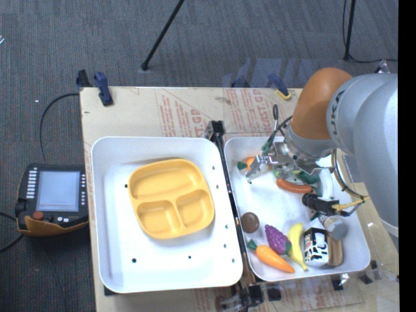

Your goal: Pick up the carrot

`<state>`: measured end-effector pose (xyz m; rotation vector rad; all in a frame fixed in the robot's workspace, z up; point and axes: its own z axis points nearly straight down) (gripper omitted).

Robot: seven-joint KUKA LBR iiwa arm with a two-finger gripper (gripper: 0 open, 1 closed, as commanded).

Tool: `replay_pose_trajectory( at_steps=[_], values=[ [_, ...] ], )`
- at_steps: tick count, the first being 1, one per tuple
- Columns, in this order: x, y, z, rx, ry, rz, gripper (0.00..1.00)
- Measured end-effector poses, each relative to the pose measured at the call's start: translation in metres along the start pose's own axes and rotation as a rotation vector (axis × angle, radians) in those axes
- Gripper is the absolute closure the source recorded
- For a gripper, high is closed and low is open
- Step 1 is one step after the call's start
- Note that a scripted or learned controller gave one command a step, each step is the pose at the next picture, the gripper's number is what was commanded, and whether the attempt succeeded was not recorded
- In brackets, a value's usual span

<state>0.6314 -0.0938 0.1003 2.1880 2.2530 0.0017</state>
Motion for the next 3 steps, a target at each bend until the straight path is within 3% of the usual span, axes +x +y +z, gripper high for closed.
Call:
replay_pose_trajectory(
  at_steps=[1, 2, 3],
  values=[
    [0.0010, 0.0125, 0.0133, 0.004, 0.001, 0.311, 0.00],
    [0.0014, 0.0115, 0.0040, 0.014, 0.002, 0.307, 1.00],
    [0.0016, 0.0113, 0.0045, 0.015, 0.002, 0.306, 0.00]
  ],
)
